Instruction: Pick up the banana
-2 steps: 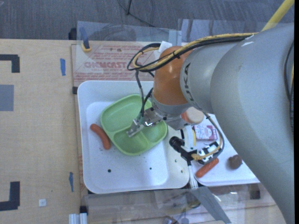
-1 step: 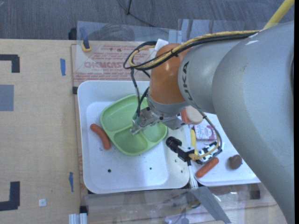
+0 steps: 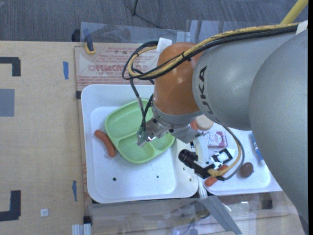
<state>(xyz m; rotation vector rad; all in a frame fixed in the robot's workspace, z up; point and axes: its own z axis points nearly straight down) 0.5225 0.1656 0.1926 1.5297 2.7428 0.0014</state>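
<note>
Banana: its place cannot be told, with the arm (image 3: 234, 77) covering much of both bins. The gripper (image 3: 145, 139) hangs over the green divided plate (image 3: 124, 124) in the left bin (image 3: 98, 190); whether it is open or closed cannot be told. A red sausage (image 3: 105, 143) lies just left of the plate. In the right bin (image 3: 254, 182) sit a pink packet (image 3: 215, 139) and a brown round piece (image 3: 246, 169).
</note>
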